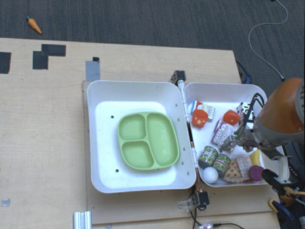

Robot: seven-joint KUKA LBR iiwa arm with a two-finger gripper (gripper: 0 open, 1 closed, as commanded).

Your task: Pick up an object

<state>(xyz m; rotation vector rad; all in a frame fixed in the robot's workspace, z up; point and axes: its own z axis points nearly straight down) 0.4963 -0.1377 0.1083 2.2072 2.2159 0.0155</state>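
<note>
Pink-and-white foil snack packet point(222, 132), the likeliest thing to pick, lies in the right white plastic bin point(224, 90), just left of the claw point(236, 142), its long axis slanting up-right; whether the claw is clenched or released, I cannot tell. Around it sit a glossy red tomato toy point(199, 119), two green-labelled round cans point(214, 159) and a smooth white ball point(209, 174). A matte green divided plastic tray point(147, 140) fills the left white bin point(138, 90) on the bench point(43, 142).
</note>
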